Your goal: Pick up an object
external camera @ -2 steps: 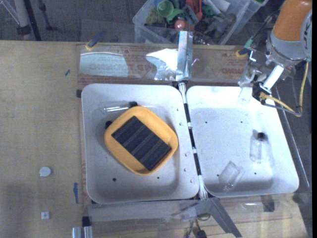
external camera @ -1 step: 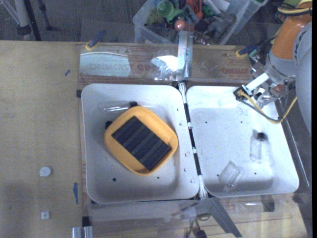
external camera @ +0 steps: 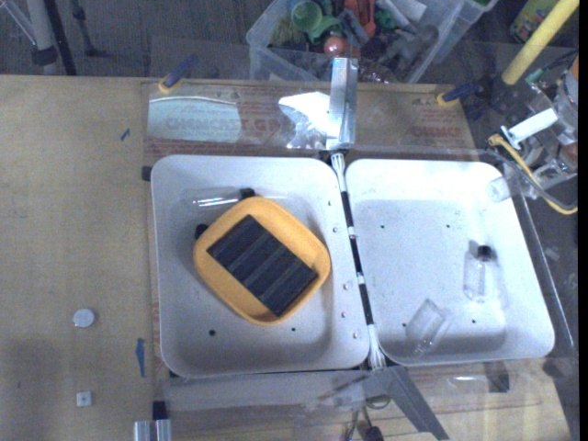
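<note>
A yellow rounded square object [external camera: 262,258] with a black ribbed panel on top lies tilted in the middle of the left bin [external camera: 175,338]. In the right bin [external camera: 404,209] are two clear plastic pieces: a small bottle-like one [external camera: 475,274] near the right wall and a flat one [external camera: 424,321] near the front. The arm's end with its gripper [external camera: 542,150], wrapped in yellow cable, hangs over the right bin's far right corner, apart from all the objects and partly cut off by the view's edge.
A metal divider post [external camera: 343,104] stands behind the seam between the bins. A clear tub of toys [external camera: 367,16] sits beyond the bench. Crumpled clear plastic [external camera: 303,118] lies behind the left bin. A yellow bar [external camera: 547,26] slants at the top right.
</note>
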